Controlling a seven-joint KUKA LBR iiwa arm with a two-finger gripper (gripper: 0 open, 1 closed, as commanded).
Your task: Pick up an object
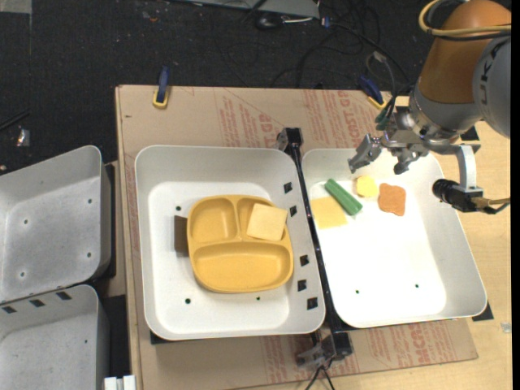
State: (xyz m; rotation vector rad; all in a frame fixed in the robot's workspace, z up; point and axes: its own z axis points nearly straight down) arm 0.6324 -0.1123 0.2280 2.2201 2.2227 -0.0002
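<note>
arm: my grey arm [467, 51] comes in from the right, orange band above the wrist, sitting over the far edge of the right bin.
jaws [380, 159]: apart, two fingers spread wide, nothing between them. Hanging above the far left part of the right bin.
right bin [422, 299]: shallow, white. All its items cluster in the far left part; near half is bare white floor.
green stick [343, 196]: lies at a slant, just below my jaws, touching or overlapping the yellow square's far edge.
yellow square [328, 213]: flat, left of centre, close to the bin's left wall.
small yellow piece [366, 187]: just right of the green stick, closest item to my jaws.
orange piece [392, 200]: just beside the small yellow piece, on its right.
left bin [154, 218]: white, touches the right bin along a black-clipped seam.
yellow tray [239, 244]: three compartments, middle of the left bin.
pale square [266, 222]: sits tilted in the tray's far right compartment.
dark block [180, 235]: tucked against the tray's left rim, partly hidden.
counter [211, 112]: brown board under both bins, blue clamp [162, 86] on its far edge.
</note>
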